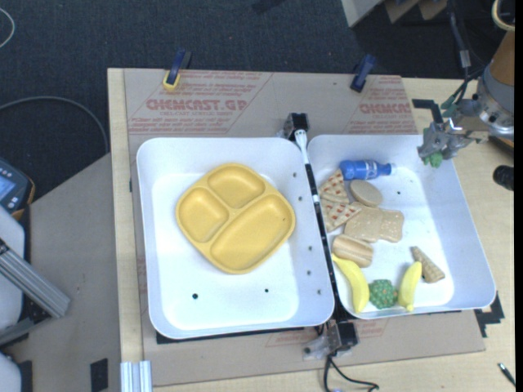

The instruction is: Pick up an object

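Note:
My gripper (434, 152) hangs over the far right rim of the right bin (458, 211), with a small green object (434, 159) showing between its fingertips. Below and to its left in the bin lie a blue bottle (365, 169), a round tan biscuit (365, 193), criss-cross crackers (335, 204), a tan toast slice (378, 224) and a bread roll (353, 250). Near the bin's front edge are a banana (353, 282), a broccoli piece (381, 293), a smaller banana (409, 285) and a cone (427, 265).
The left bin (163, 284) holds a yellow divided plate (235, 216). A black divider rail (313, 194) runs between the bins. Clamps (173, 70) sit on the board's far edge. Bare bin floor lies along the right bin's right side.

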You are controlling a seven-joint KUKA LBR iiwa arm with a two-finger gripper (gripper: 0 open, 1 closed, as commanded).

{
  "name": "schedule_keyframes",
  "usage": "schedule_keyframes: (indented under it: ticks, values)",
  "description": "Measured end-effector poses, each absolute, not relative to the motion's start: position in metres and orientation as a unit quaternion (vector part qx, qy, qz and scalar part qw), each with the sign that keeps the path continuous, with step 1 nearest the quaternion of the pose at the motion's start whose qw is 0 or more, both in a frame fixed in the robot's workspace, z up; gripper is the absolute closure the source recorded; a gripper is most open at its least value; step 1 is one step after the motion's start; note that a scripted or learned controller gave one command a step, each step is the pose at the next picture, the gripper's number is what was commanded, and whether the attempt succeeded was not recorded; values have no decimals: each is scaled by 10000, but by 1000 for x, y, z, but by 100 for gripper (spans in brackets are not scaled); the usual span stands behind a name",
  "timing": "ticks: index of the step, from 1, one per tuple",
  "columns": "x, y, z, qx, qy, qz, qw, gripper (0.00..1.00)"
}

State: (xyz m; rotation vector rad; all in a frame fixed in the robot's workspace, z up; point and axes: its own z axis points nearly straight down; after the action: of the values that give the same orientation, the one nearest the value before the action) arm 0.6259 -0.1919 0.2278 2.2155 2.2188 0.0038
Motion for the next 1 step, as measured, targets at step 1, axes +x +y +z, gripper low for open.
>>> schedule_keyframes:
  ticks: [1]
  values:
    - [623,-136,230,7055,7087,0,-9,100]
